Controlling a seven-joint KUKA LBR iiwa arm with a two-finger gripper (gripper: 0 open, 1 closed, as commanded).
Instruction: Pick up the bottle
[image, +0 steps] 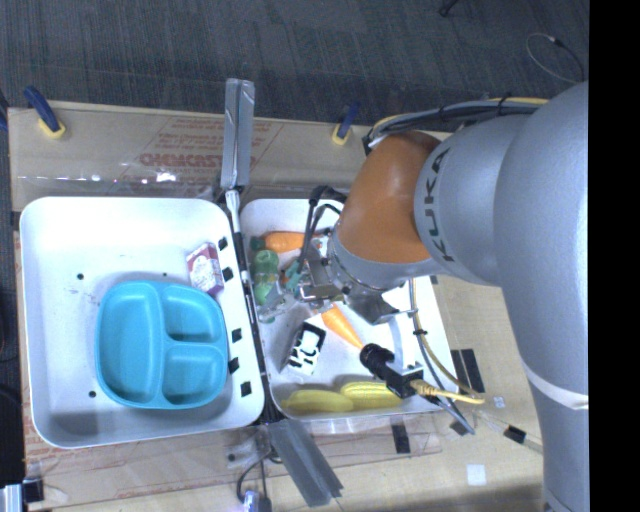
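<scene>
Against the left wall of the right bin (275, 215), about halfway along it, sits the green bottle (265, 272). Its body is partly see-through, and I cannot tell whether it is standing or lying. Just to its right is the gripper (308, 285), low inside the same bin and very close to the bottle. From this angle it is not clear whether the two touch or whether the gripper is open or closed. Nothing can be seen held in it.

Just beyond the bottle, near the far end of the bin, lies an orange carrot (285, 241). A second carrot (340, 325) lies at a slant on the near side of the gripper. Beside it is a small black-and-white card (307, 350), and two yellow bananas (335, 400) lie along the near wall.

Above the gripper, the orange band (385, 200) and the grey arm (500, 180) cover much of the bin's right half.

The left bin (60, 250) holds a blue divided plate (160, 345). A small dark red packet (205, 268) sits by its far right corner, close to the wall between the bins.
</scene>
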